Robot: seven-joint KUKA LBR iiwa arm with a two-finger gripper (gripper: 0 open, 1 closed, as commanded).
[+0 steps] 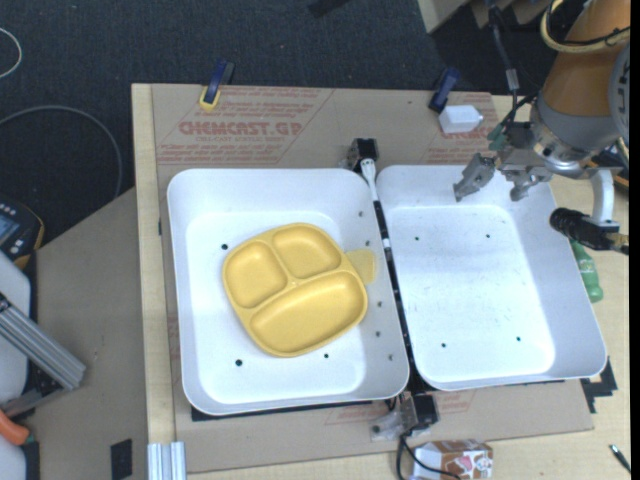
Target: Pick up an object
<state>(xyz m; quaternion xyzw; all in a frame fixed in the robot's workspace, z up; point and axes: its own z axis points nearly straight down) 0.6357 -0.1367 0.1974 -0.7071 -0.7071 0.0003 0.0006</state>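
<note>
A yellow divided plate [294,288] lies mid left bin [190,228]. The gripper [497,180] hangs released at the right bin's [560,338] twelve o'clock rim; a green marker [588,272] sits at three o'clock.

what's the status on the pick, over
Gripper open, holding nothing, over the right bin's far edge. Yellow divided plate lies flat in the left bin, untouched. Nothing in the way.

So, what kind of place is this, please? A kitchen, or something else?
Probably a robot test lab, not a kitchen. Two shallow white plastic bins sit on a clamped cardboard-covered bench, a grey and orange robot arm reaches in, and the only object is a yellow divided plastic plate.
</note>
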